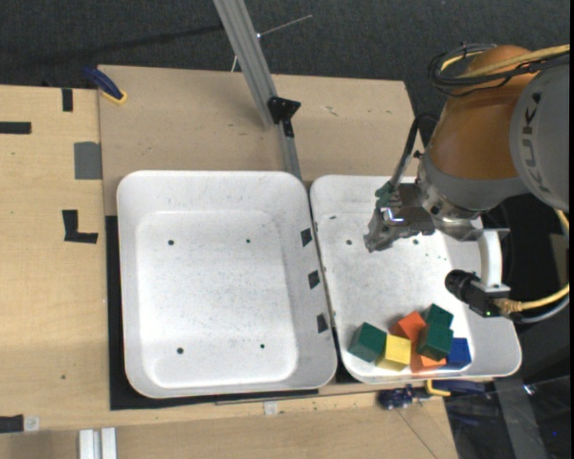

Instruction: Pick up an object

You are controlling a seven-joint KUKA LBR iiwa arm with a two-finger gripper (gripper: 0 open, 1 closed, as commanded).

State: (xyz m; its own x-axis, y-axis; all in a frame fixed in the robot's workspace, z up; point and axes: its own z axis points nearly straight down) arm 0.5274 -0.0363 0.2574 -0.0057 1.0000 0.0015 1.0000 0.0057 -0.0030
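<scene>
Camera view: my two-finger gripper [381, 232] hangs mid-right over the right white bin [356, 275]; whether it is open I cannot tell. Small coloured blocks [413, 340], lower right, look light, rigid; I would pinch the green cube [368, 341] across flat faces.

Blocks [413, 340] crowd right bin's [349, 266] near corner (tightly packed), far floor open
</scene>
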